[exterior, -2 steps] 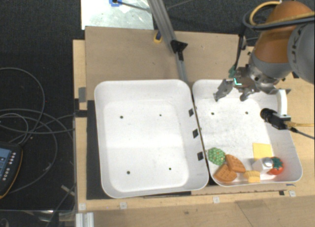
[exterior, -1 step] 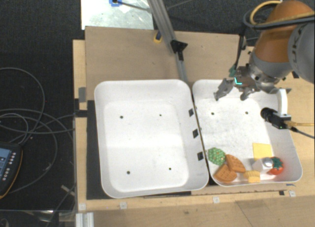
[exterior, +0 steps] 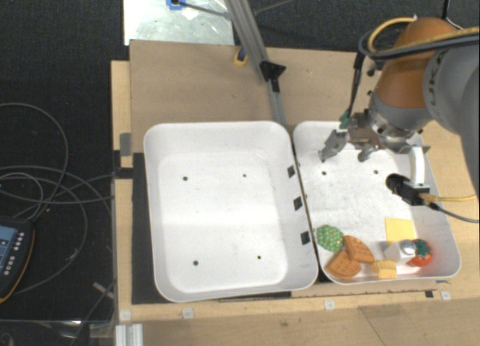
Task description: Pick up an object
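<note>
My gripper point(exterior: 347, 150) hangs over the far end of the right bin point(exterior: 450, 241), its two grey fingers spread apart with nothing between them. The objects lie well away from it, along the near edge of that bin: a green bumpy piece point(exterior: 328, 236), two orange waffle-like pieces point(exterior: 350, 256), a small yellow piece point(exterior: 385, 269), a yellow block point(exterior: 400, 229), and a white item with a red and green end point(exterior: 412, 253).
The left bin point(exterior: 217, 209) lies beside the right one, joined by black clips point(exterior: 298, 202). A grey pole point(exterior: 247, 22) slants over the bench at the back. Cables lie on the floor to the left.
</note>
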Robot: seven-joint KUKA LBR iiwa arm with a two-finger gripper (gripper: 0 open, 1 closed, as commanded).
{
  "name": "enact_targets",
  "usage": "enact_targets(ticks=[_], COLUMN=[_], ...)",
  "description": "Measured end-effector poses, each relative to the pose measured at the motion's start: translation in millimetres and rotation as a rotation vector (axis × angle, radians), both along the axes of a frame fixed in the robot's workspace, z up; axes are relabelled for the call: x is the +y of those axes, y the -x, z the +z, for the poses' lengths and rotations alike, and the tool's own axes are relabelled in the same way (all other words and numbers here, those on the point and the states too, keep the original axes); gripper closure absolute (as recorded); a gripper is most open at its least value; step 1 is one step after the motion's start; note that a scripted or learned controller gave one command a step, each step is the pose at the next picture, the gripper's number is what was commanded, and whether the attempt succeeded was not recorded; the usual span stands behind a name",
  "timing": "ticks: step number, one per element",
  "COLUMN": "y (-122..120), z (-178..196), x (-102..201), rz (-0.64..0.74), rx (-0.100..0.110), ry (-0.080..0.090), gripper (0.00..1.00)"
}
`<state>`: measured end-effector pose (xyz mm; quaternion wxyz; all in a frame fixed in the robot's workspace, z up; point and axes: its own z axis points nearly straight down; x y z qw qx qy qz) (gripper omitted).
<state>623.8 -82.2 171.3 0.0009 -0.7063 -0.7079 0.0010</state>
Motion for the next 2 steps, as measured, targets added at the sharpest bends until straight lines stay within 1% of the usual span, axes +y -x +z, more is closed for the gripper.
enact_targets(ticks=[1,2], y=[-5.3,-5.5], z=[-60.9,-81.3], x=[1.0,1.4], rz=[0.000,0.000], rx=[0.002,-0.002], ry=[-0.001,0.000], gripper=[0.00,0.00])
